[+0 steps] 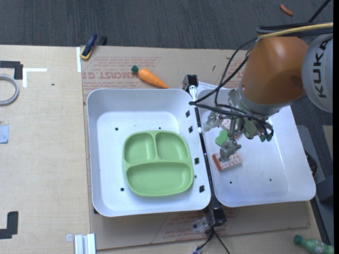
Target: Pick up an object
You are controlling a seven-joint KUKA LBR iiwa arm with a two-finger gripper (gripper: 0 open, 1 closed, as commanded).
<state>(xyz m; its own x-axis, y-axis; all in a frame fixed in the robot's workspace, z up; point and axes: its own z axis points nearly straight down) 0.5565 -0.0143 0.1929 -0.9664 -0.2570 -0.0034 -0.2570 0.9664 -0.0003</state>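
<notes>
Two white bins (100, 157), right half bare

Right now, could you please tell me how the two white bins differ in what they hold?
The left bin holds a green divided plate lying flat in its middle; the right bin holds a small red-and-white item near its left side. The gripper hangs over the right bin, not over the left bin. Both bins are shallow and white.

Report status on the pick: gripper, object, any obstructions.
Gripper low in right bin, fingers' state unclear. Small red-and-white item right under it, green piece beside. Green divided plate in left bin, out of the way.
</notes>
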